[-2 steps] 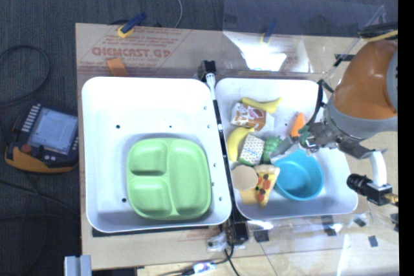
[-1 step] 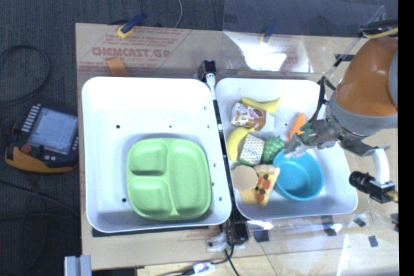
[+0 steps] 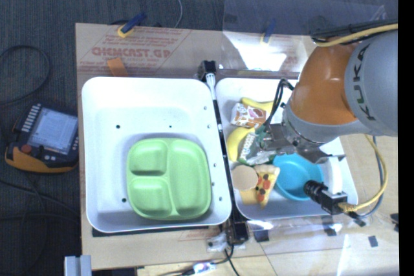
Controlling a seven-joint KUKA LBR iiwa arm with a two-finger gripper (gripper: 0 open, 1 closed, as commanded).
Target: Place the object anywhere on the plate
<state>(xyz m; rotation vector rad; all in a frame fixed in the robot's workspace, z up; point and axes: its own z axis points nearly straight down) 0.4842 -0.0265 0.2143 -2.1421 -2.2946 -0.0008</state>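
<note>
A green divided plate [image 3: 169, 178] lies in the left bin [image 3: 103, 113], toward its front. The right bin [image 3: 223, 110] holds several toy foods: a yellow banana [image 3: 237, 141], a small snack packet [image 3: 248, 114], a pizza slice [image 3: 264, 184], a tan round piece [image 3: 244, 178] and a blue bowl [image 3: 296, 176]. My gripper [image 3: 262, 148] hangs low over this pile, just right of the banana and above the pizza slice. The arm's wrist covers the middle of the right bin.
A handheld pendant [image 3: 44, 139] lies on the floor to the left of the bench. The black divider rim [image 3: 218, 139] runs between the two bins. Cables trail off the arm at the front right [image 3: 362, 203].
</note>
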